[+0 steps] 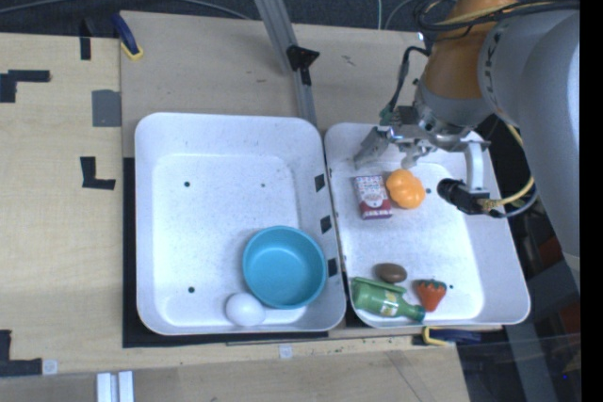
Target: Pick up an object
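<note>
My gripper point(388, 157) hangs over the far end of the right bin point(490, 245), open, with nothing between its fingers. One finger point(368, 149) slants toward the bin's left wall. Just below the gripper lie a small red and white box point(373, 197) and an orange fruit point(406, 188), side by side and touching. Near the front of that bin are a brown oval piece point(390, 273), a green bottle point(385, 299) lying on its side, and a red strawberry-like piece point(431, 293).
The left bin point(188, 155) holds a blue bowl point(284, 265) and a white ball point(245, 307) at its front right corner. A grey metal pole point(273, 5) slants across the bench behind the bins. Cables trail beside the wrist at right.
</note>
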`<state>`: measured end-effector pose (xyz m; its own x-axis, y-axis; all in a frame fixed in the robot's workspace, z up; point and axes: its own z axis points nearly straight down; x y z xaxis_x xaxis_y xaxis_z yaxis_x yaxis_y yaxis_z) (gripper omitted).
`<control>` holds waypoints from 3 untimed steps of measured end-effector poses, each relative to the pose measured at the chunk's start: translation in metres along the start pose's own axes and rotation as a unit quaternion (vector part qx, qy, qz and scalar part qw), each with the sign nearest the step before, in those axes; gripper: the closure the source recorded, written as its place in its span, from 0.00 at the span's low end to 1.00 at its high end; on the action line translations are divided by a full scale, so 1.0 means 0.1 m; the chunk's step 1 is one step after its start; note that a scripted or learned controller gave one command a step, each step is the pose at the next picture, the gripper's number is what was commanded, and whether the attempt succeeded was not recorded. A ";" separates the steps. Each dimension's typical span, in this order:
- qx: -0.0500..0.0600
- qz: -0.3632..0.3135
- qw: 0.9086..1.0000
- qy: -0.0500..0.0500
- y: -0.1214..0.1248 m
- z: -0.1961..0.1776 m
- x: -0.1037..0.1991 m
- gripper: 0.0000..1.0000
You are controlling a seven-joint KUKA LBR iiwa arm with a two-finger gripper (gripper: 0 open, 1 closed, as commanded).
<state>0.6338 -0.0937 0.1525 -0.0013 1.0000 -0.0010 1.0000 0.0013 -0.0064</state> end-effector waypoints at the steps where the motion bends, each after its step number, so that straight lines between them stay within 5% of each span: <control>1: 0.000 -0.001 1.000 0.001 -0.10 0.53 0.05 0.00; 2: -0.002 -0.001 1.000 0.000 -0.09 0.40 0.05 1.00; 3: -0.005 0.000 1.000 0.000 -0.02 -0.17 -0.02 1.00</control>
<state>0.6317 -0.0953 0.1697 -0.0007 1.0000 -0.0012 1.0000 0.0007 0.0035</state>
